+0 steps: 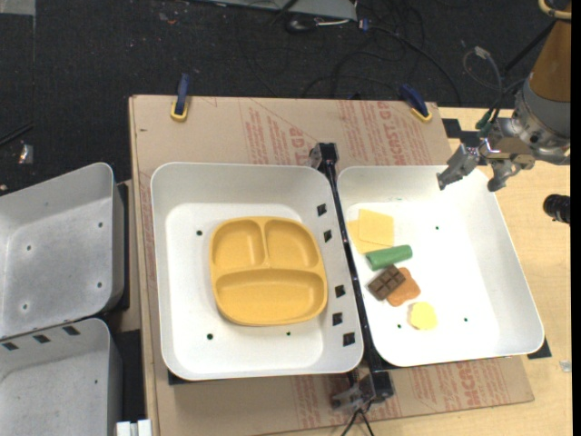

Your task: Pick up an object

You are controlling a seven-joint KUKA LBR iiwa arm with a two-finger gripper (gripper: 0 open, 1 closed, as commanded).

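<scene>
over the far right corner of the right bin, the hand is hanging with its two fingers spread apart and nothing between them. the grey arm is reaching in from the right with its orange band showing above the wrist.

the things to pick are lying in a loose column along the left side of that bin, near the divider between the two bins: a pale yellow square slab farthest from the camera, a green block touching its near edge, a brown waffled piece lying on an orange piece, and a small yellow round nearest the camera, just apart from the rest. all of them are well apart from the hand.

they are looking like small toy foods, probably light and fairly stiff, with smooth faces that may be slippery. the green block is looking like the easiest to take, across its short sides, since it is standing a little proud and narrow. the flat slab and the round are sitting low, so fingers would be scraping the bin floor to get under them. the brown and orange pair may be shifting against each other.

the right half of the right bin is bare, giving open room to come down and slide in from that side. the sloping bin wall and the black divider clips are crowding the left of the column. the left bin is carrying a yellow divided plate, on the cardboard-covered surface.
</scene>
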